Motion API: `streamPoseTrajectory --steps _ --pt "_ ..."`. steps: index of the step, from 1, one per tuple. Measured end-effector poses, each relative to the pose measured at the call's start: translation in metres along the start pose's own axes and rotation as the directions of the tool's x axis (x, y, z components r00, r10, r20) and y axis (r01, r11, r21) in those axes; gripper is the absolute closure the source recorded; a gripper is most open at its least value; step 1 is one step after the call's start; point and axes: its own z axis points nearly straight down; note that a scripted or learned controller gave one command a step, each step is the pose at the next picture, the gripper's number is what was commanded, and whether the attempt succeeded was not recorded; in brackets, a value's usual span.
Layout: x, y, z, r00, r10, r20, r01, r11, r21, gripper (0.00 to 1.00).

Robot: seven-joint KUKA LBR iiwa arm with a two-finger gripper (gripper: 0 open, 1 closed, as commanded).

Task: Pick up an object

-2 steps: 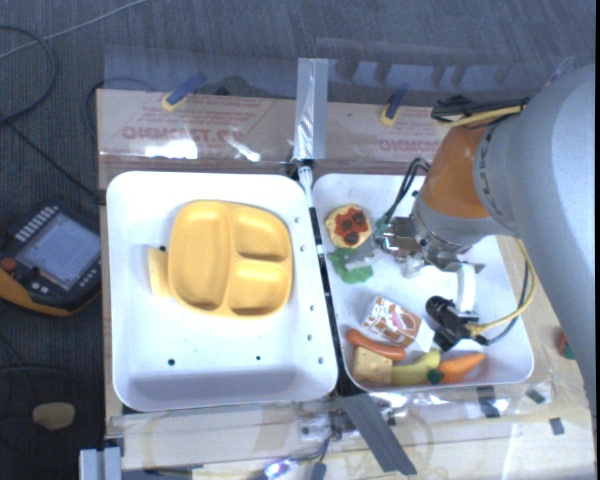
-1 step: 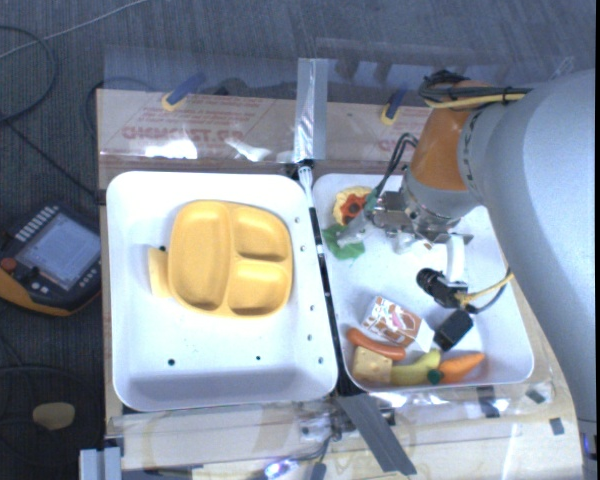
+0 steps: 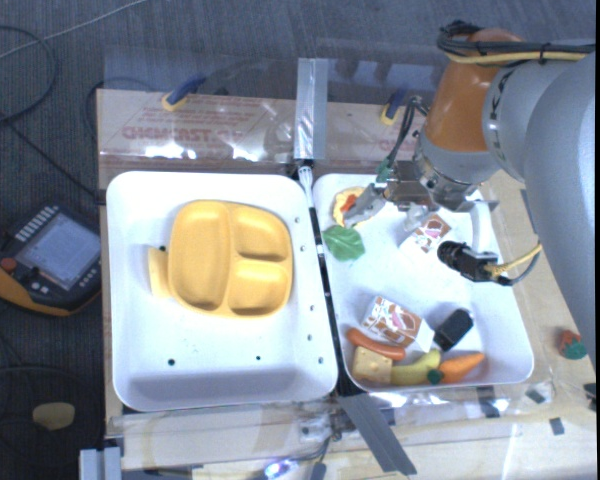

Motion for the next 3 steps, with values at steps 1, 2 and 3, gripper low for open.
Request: streamPoseTrajectory --steps 1,2,3 --pt "-0.045 -0.064 0.070 1.000 0.013 -0.001 -0.013 1.000 0.002 0.00" --pt "-0.031 -0.120 0.090 0.997 0.080 0.000 -0.080 0.996 -0.041 0.00" --pt "-0.034 -0.119 0.090 0.999 0.051 -0.001 -0.051 0.998 -0.040 0.00"
